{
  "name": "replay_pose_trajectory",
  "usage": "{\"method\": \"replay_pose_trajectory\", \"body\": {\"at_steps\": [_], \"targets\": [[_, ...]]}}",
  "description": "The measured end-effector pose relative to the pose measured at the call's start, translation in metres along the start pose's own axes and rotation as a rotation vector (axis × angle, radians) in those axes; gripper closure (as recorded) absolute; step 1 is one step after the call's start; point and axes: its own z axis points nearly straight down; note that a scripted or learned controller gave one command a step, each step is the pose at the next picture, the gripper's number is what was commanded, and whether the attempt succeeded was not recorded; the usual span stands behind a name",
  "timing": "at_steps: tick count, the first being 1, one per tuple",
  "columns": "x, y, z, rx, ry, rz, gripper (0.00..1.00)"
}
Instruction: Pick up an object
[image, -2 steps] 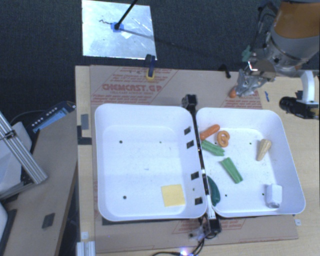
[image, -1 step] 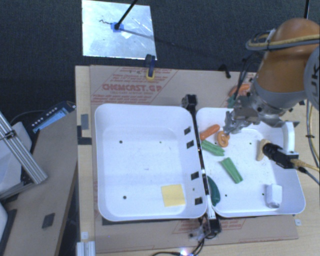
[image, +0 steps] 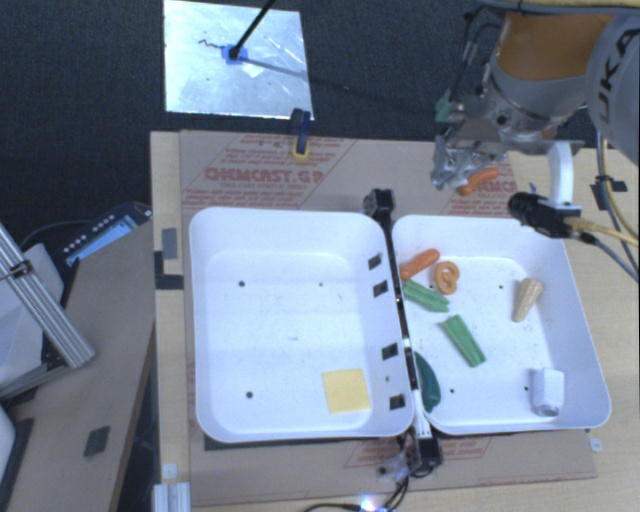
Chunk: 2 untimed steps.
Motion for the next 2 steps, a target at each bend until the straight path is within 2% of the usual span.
{"method": "replay_pose_trajectory", "body": {"at_steps": [1, 2], "targets": [[0.008, -0.033, 0.067, 0.019, 0.0, 0.006, 1.0], [0.026, -0.006, -0.056, -0.005, 0.001, 0.0, 1.0]]}}
